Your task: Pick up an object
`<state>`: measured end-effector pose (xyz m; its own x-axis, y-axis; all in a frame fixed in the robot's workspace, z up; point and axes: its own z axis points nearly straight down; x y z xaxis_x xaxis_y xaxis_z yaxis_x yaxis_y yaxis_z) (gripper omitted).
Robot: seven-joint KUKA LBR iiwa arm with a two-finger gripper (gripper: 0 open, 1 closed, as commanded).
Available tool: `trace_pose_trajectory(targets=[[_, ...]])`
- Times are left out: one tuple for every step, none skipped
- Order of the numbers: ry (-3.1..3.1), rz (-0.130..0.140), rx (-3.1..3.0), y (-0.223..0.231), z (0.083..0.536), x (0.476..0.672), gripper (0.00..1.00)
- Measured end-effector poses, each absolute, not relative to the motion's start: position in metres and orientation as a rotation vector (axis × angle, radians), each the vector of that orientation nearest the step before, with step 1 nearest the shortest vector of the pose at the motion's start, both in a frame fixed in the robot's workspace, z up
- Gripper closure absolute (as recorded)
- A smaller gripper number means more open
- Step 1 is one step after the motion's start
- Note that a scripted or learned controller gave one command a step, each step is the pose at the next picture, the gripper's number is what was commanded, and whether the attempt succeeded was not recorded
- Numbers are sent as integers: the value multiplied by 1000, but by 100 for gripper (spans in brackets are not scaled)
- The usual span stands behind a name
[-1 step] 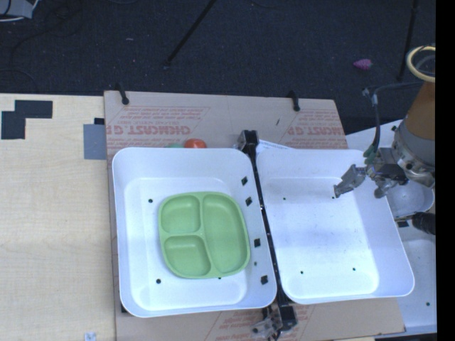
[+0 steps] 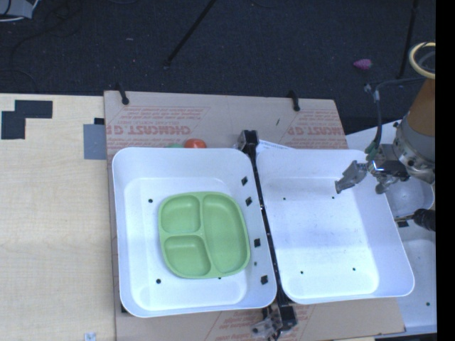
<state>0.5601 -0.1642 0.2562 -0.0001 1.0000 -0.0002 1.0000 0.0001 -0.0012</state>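
Observation:
A light green divided plate [image 2: 204, 234] with three compartments lies flat in the left bin [image 2: 135, 183]. My gripper [image 2: 367, 179] hangs over the far right corner of the right bin [image 2: 384, 275], well away from the plate. Its fingers [image 2: 348, 177] are spread apart with nothing between them. The grey arm with its orange band [image 2: 425, 109] comes in from the right edge.
A small red-orange object [image 2: 195, 144] lies just behind the left bin's far wall on the cardboard [image 2: 213, 123]. A black divider with clips [image 2: 257, 212] runs between the two bins. Pale wooden bench top [image 2: 50, 219] lies to the left.

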Motion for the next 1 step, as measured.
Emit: trace_pose_trajectory(targets=[[-2217,5,-2219,-156,210,559,0]])
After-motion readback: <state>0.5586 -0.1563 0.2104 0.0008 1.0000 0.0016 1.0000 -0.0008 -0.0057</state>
